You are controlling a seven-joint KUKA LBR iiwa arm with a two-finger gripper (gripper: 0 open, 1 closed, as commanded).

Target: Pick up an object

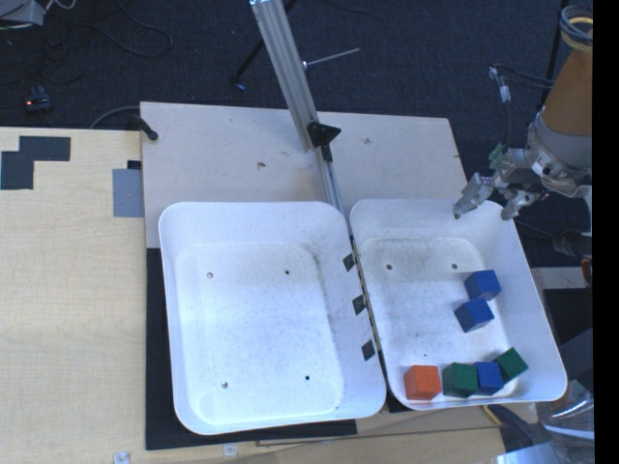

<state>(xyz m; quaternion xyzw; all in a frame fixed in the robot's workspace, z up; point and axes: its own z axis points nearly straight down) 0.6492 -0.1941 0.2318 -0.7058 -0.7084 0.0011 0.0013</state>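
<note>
Blocks sitting loose in the right bin (542, 356), none lifted yet. Nearest the camera and farthest below the tool (491, 196): an orange block (422, 382), a dark green block (461, 379), a small blue block (489, 377) and a second green block (512, 362), bunched along the bin's near wall. Closer to the tool, well apart from it: two blue blocks (474, 313) (483, 284) just beside each other. Above the bin's far right rim: the tool, fingers spread, nothing between them. Well off to the tool's far side: the left bin (184, 259). Pick judged barely begun; reach down, closing and lift all left to do.
</note>
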